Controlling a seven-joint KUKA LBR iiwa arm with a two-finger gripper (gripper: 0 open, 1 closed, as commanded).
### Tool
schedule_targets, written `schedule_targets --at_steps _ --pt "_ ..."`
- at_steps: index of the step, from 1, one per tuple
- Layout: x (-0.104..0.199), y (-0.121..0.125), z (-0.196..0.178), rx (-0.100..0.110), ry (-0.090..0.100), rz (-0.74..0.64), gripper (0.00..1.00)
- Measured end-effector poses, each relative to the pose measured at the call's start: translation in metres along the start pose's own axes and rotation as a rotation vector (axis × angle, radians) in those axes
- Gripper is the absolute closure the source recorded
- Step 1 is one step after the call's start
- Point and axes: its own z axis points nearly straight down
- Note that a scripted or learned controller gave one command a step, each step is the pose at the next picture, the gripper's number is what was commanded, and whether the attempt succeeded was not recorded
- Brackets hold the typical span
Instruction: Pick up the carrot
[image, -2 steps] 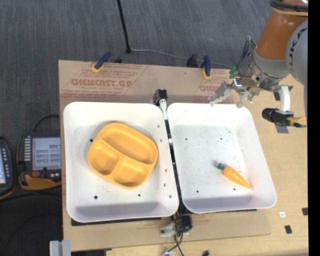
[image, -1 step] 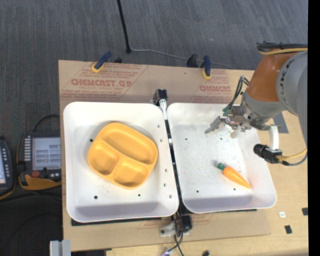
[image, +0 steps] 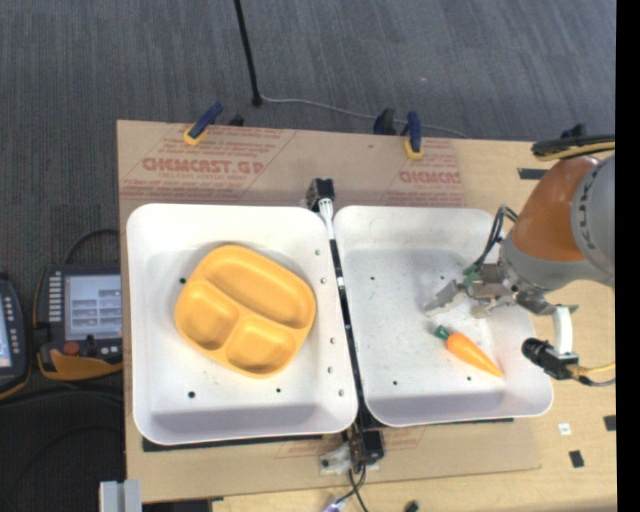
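1. I have one fixed camera, mounted above the desk (image: 300, 150) and tilted down at a slant.
2. It stands far enough back to take in both white bins (left bin (image: 150, 300), right bin (image: 400, 400)) plus carpet beyond the desk's far edge.
3. The arm (image: 570, 225) enters from my right.
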Motion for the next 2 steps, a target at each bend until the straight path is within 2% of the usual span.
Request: schedule_targets --at_steps 1,2 --pt "0.024 -0.071 -0.001 -0.003 -0.001 0.0 0.0" --pt "0.025 -0.069 -0.011 -0.004 0.003 0.0 1.0"
